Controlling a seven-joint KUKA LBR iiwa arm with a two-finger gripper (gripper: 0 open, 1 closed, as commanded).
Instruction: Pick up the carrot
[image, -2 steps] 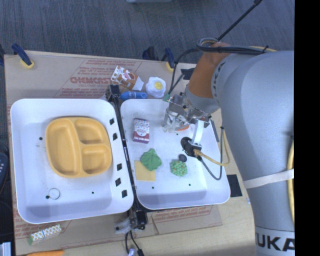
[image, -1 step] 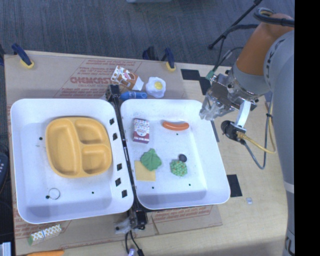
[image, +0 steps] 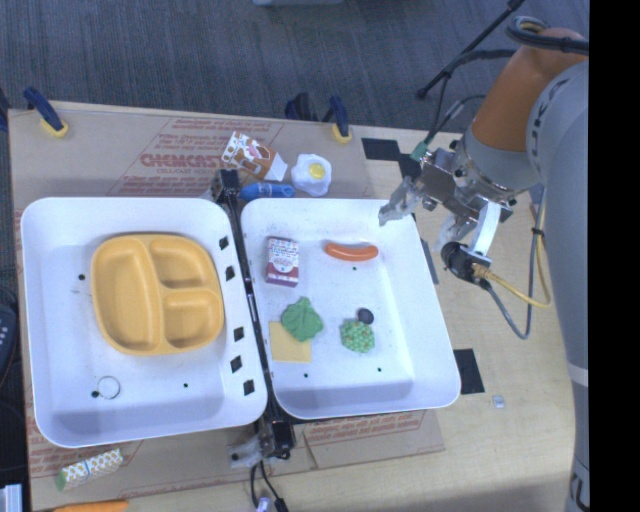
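The carrot (image: 351, 251) is a small orange-red, elongated piece lying flat and crosswise in the far half of the right bin (image: 428, 330). My gripper (image: 396, 209) hangs over that bin's far right corner, a short way right of the carrot and beyond it, apart from it. Nothing shows held in it. The grey arm with its orange band (image: 515, 95) comes in from the upper right.
The right bin also holds a red box (image: 283, 261), a green leaf (image: 301, 320) on a yellow slice (image: 290, 346), a green broccoli piece (image: 357, 335) and a small dark thing (image: 365, 316). A yellow divided plate (image: 157, 292) lies in the left bin (image: 50, 400). A carton (image: 246, 153) and a toy egg (image: 313, 173) lie behind the bins.
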